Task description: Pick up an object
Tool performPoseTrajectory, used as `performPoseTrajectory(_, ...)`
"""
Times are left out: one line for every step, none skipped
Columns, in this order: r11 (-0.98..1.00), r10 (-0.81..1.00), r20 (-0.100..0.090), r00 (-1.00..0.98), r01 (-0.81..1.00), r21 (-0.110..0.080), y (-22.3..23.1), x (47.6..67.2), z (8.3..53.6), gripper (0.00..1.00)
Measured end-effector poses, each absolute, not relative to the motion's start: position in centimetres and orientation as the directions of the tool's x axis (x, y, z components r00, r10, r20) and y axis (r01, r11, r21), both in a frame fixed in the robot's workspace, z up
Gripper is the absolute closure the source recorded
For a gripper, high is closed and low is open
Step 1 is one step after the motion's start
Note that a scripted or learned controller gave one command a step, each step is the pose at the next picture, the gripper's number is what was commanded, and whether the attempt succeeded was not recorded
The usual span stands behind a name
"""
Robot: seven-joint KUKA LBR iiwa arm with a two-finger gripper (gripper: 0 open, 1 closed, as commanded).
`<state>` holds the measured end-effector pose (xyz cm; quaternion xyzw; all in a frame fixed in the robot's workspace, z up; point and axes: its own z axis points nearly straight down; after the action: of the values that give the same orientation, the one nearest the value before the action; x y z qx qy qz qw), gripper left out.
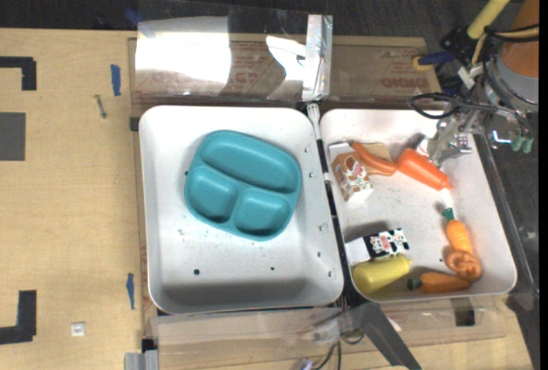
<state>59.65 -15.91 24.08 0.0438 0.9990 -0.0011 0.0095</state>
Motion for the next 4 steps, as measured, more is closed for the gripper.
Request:
performPoseTrajectory(0.989, 0.146, -0.011, -0.989, 0.146, 0.002, -11.5, 65.0, 26.9, 1.00)
performPoseTrajectory(0.968, 0.249, 0.001, -0.968, 0.249, 0.002, -7.0, 65.9, 22.4, 1.00)
performPoseTrajectory(0.938, 0.346, -0.014, -0.938, 0.346, 0.005, -4.9, 65.6, 30.1, 1.00)
performPoseTrajectory(0.886, 0.463, 0.004, -0.886, 0.463, -0.001, -2.6, 65.7, 21.7, 1.00)
